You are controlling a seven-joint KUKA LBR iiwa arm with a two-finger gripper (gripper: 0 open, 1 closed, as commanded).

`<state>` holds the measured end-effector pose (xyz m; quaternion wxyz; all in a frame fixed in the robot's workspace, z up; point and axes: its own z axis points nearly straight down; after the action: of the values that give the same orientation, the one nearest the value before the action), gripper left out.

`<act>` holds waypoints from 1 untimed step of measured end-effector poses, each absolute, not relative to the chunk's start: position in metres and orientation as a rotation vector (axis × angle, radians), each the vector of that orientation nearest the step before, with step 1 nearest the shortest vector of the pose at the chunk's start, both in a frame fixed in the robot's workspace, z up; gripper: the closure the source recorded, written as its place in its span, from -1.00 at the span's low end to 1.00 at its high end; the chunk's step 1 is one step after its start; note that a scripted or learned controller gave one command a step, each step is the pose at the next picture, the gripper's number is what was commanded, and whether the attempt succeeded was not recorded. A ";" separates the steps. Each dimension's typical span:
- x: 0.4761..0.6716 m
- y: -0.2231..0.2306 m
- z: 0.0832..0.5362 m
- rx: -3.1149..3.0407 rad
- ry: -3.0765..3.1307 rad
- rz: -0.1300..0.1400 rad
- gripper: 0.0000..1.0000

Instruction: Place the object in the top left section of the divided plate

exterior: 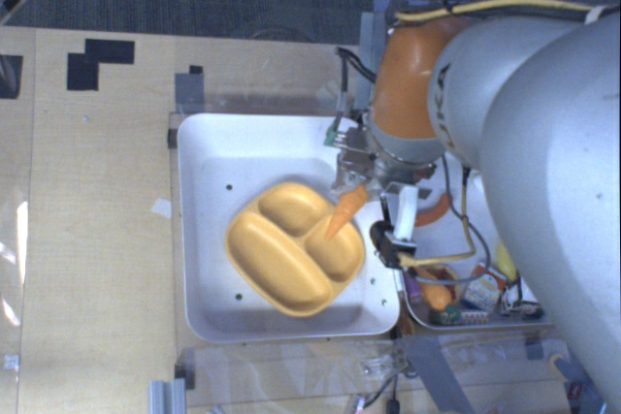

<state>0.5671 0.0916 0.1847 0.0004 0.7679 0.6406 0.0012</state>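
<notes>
Yellow three-section plastic plate [294, 249] sits mid-frame in the left white bin [209, 208], orange carrot-shaped object [340, 211] pinched by the gripper [357, 191] over the plate's divider ridge, so release here risks landing in the wrong section.

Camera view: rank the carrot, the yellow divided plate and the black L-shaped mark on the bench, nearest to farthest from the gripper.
1. Carrot, slanting down from the gripper.
2. Divided plate, lower left, in the white bin.
3. Black mark, far upper left on the bench.
</notes>
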 end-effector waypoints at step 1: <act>0.524 0.062 0.185 2.335 2.100 0.004 1.00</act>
<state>0.5235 0.0624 0.1846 0.0006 0.7434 0.6688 0.0012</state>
